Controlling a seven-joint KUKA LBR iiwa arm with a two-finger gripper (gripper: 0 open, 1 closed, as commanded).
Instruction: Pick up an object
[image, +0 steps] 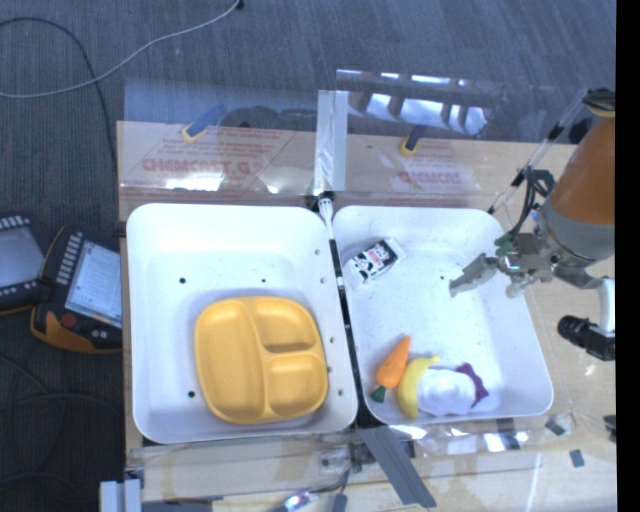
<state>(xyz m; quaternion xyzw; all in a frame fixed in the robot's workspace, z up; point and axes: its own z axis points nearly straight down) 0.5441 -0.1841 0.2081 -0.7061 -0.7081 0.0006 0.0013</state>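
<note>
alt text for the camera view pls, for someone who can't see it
A grey robot arm's two-finger gripper hangs open over the right white bin, which holds a small black-and-white carton, an orange toy carrot, a yellow toy and a white-and-purple soft toy. The left white bin holds a yellow divided plastic tray.
</note>
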